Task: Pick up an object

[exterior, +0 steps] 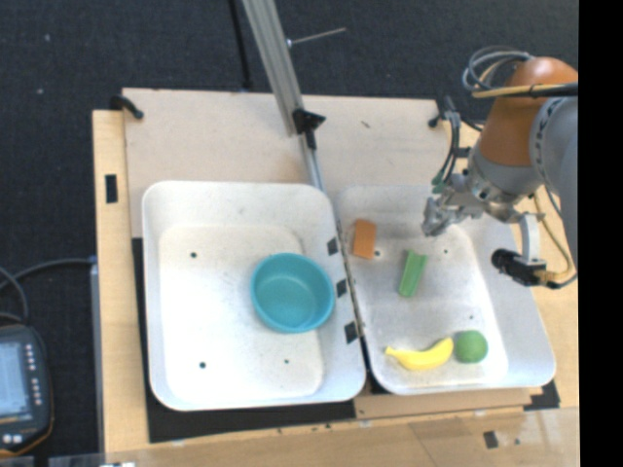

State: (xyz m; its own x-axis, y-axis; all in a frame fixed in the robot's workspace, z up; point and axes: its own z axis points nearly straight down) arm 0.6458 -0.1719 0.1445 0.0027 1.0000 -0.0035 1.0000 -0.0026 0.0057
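Note:
The right bin [506, 329] holds an orange block [364, 238] near its left wall, a green oblong block [412, 273] in the middle, a yellow banana [421, 355] and a green ball [470, 346] at the front. A blue bowl [292, 292] sits in the left bin [195, 358]. My gripper [435, 222] hangs over the back of the right bin, right of and behind the green block, with nothing seen between its fingers.
A slanted metal pole [282, 76] rises from the bench behind the bins' divide. The arm's orange band [511, 115] and cables lie over the bench's back right corner. A small screen [19, 373] stands off the bench at left.

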